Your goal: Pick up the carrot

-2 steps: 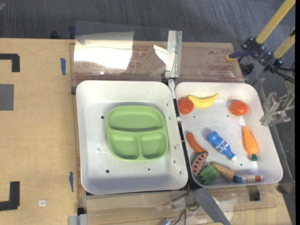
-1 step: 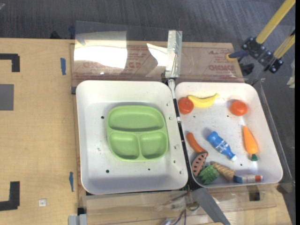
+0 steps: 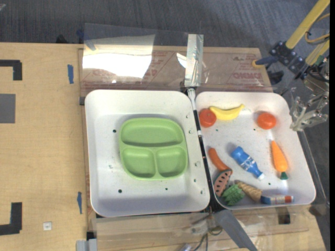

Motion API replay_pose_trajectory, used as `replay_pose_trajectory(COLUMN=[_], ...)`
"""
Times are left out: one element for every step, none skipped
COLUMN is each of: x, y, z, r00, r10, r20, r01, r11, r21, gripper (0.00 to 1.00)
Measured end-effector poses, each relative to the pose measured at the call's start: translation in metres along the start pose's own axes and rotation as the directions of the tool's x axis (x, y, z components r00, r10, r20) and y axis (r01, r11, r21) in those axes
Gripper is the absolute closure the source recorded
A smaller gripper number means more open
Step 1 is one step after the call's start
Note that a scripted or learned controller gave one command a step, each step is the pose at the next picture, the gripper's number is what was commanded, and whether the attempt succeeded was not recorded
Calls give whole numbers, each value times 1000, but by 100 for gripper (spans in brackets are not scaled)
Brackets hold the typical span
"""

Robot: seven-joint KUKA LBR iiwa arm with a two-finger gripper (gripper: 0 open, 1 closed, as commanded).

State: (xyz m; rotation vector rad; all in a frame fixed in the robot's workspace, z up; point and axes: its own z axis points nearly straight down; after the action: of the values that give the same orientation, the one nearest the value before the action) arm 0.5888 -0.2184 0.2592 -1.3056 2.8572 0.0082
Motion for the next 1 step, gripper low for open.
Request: replay_pose_trajectory(x=[-3], y=[-3], z=[-17], r00=[1000], r10=[3], r20=[9], r01=[-3], r11=[1000], r21=[15], gripper=[100])
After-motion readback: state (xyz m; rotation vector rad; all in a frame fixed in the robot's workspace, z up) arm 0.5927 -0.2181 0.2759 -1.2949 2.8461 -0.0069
